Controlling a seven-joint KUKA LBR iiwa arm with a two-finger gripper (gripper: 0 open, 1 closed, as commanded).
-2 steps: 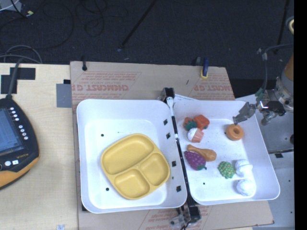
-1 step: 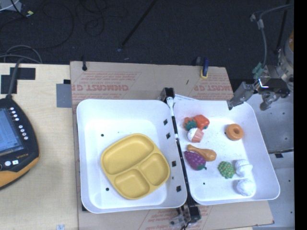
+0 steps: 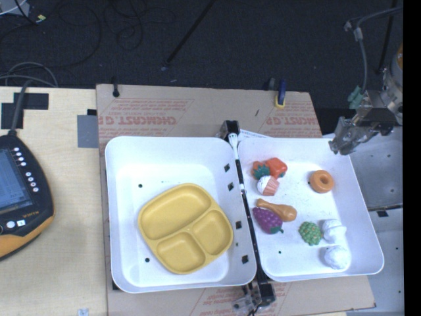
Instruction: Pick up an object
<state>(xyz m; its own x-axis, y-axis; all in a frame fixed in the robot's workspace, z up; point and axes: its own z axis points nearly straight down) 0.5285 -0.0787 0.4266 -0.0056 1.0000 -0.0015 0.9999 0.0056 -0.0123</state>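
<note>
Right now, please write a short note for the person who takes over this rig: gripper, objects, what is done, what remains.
Gripper: above the far right corner of the right bin, nothing visible between its fingers.
Right bin holds toy food: doughnut, orange pepper, chicken drumstick, purple grapes, broccoli, two white mushrooms, a small cupcake.
Left bin: yellow divided plate.
Done: nothing picked.
Left: choose an object, descend, grasp, lift. The doughnut lies nearest the gripper.

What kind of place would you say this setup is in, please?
Probably a robotics lab bench: two white bins clamped side by side, toy food such as a doughnut, a teach pendant and loose cables behind.
</note>
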